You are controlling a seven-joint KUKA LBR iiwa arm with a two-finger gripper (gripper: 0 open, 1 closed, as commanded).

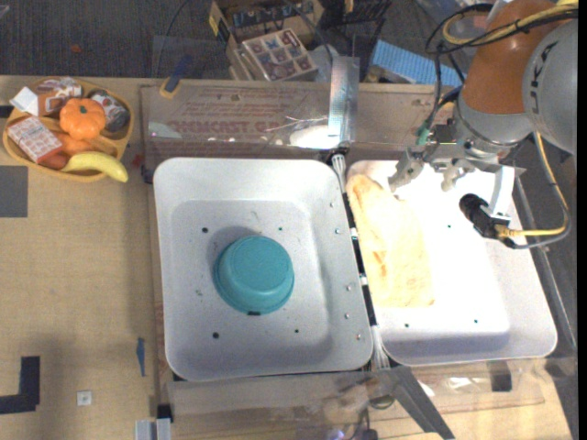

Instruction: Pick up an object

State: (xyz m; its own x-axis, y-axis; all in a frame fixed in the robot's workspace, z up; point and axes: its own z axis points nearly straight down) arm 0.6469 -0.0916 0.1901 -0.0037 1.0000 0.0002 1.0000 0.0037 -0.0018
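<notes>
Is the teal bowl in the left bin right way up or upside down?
Upside down: the teal bowl shows a smooth domed base, with no hollow inside visible, on the left bin floor.

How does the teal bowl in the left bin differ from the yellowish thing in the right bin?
The bowl is teal and round; the cloth is pale yellow and long. The bowl stands upside down mid-bin; the cloth lies flat along its bin's left side. Both rest apart from the claw.

teal bowl (255, 274) in left bin (183, 191), tool (425, 174) over right bin (523, 324).
</notes>
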